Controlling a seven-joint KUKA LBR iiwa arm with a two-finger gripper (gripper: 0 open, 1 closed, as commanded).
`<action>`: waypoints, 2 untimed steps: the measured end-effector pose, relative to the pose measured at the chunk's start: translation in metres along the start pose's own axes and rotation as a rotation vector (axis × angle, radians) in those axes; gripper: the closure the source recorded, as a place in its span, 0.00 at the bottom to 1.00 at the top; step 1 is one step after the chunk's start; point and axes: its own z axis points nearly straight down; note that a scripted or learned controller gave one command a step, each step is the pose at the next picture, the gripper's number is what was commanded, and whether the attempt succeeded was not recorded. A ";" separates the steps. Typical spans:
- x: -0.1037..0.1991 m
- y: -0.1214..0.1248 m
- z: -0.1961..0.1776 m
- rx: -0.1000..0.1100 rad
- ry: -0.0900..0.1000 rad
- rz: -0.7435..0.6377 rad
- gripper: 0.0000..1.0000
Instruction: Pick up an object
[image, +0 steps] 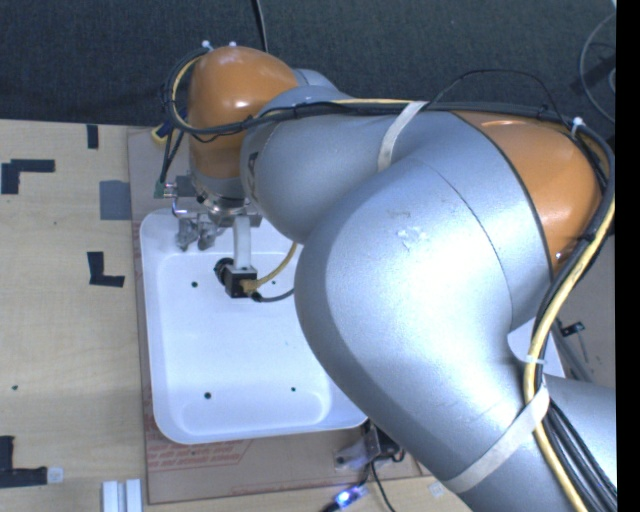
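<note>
While the gripper (200, 235) hangs over the white bin's (190, 400) far-left corner, jaw state unreadable, it should centre above a visible object before descending.

You see the arm (430, 300) as thick, rounded grey metallic links filling the right and centre of the frame, with glossy orange sections at the upper left and upper right. A pale strap wraps the grey casing near the top centre, another at the lower right. Black and yellow cables run along its right side and loop over the upper-left orange dome.
</note>
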 end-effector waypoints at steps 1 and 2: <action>-0.029 -0.002 0.048 0.008 -0.005 0.004 1.00; 0.002 0.002 -0.104 -0.012 0.005 -0.003 1.00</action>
